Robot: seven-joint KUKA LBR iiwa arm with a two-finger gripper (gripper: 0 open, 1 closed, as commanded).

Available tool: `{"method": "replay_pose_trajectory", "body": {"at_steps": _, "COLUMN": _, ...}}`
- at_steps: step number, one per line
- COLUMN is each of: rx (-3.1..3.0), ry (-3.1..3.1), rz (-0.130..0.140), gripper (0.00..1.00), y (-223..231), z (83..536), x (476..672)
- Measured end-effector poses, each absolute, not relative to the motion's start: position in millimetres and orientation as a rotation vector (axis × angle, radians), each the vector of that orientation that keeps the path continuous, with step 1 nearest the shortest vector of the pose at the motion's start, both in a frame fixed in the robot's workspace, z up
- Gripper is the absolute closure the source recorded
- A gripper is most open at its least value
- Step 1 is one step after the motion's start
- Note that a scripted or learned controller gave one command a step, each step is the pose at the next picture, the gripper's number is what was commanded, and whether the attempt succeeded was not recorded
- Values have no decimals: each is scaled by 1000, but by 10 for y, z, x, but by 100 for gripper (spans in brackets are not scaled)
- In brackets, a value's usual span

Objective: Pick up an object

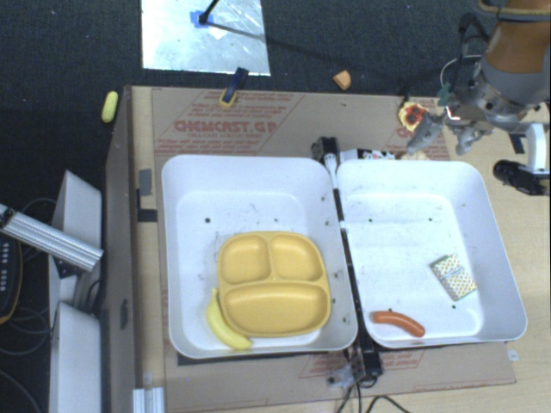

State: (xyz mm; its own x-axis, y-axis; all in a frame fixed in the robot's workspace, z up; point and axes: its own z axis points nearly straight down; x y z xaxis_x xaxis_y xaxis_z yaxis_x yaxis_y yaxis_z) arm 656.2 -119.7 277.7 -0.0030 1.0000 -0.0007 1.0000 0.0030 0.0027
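Note:
My gripper [445, 136] hangs at the upper right, over the cardboard just behind the right bin's [491, 196] back rim. Its two fingers stand apart, open, with nothing between them. In the right bin lie an orange sausage [398, 322] near the front edge and a small patterned packet [454, 276] toward the right side. The left bin [189, 188] holds a yellow divided plate [273, 282] with a yellow banana [222, 323] tucked against its front left edge. A small red and yellow object [412, 114] rests on the cardboard just left of the gripper.
Both bins sit on a cardboard sheet [258, 119]. Behind it lie a small orange piece [342, 79], a yellow item [109, 106] on the dark floor and a shiny foil sheet [205, 24]. A metal rail [52, 235] juts in at the left.

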Motion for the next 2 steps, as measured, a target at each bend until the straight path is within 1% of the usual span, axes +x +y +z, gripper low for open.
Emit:
{"method": "replay_pose_trajectory", "body": {"at_steps": 1, "rx": 2216, "ry": 2224, "rz": 2, "gripper": 0, "y": -1102, "z": 843, "x": 6584}}
{"method": "replay_pose_trajectory", "body": {"at_steps": 2, "rx": 2218, "ry": 2220, "rz": 3, "gripper": 0, "y": -1278, "z": 855, "x": 6694}}
